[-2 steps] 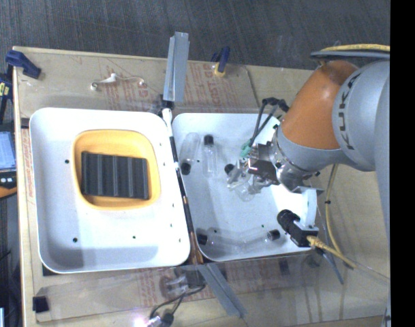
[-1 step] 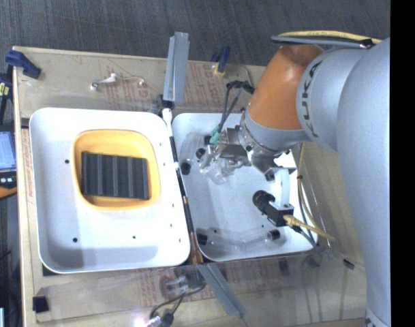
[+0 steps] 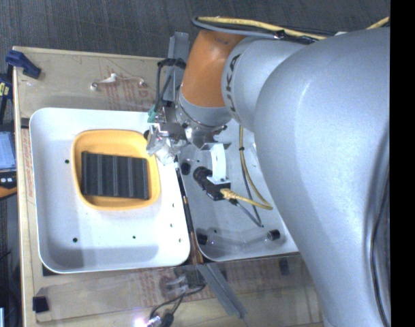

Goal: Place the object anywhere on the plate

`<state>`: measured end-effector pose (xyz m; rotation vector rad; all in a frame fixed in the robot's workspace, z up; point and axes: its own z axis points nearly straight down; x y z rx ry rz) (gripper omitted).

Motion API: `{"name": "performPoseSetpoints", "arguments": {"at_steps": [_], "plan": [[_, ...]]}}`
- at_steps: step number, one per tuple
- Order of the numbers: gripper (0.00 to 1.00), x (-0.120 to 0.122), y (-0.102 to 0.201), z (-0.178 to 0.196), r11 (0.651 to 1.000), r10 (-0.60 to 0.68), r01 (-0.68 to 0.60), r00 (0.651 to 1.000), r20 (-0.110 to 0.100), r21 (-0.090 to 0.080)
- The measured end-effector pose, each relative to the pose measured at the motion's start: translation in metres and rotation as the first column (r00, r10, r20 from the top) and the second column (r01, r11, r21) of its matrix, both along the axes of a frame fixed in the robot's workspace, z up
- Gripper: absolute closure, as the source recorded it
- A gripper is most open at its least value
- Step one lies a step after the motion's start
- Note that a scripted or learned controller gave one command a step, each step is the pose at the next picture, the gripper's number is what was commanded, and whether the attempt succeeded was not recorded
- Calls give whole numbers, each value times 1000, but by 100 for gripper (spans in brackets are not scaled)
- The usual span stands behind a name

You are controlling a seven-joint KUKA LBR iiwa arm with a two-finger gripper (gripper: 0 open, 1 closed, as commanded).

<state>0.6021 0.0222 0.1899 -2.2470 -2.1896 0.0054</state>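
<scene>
Grey arm point(image 3: 309, 155) fills right side; jaws point(image 3: 161, 144) state unclear; yellow plate point(image 3: 115, 165) just left, in left bin point(image 3: 105, 240).

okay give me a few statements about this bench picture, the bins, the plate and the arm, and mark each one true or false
1. The yellow plate lies in the left bin. True.
2. A dark ridged block rests on the plate. True.
3. The claw hangs over the far left rim of the left bin. False: it is at the plate's right edge, near the divide between the two bins.
4. The arm's band above the wrist is blue. False: it is orange.
5. A yellow cable runs over the right bin. True.
</scene>
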Motion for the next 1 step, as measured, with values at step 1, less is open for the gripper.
{"name": "performPoseSetpoints", "arguments": {"at_steps": [1], "plan": [[0,0,0,0,1000,0,0,1000,1,0]]}}
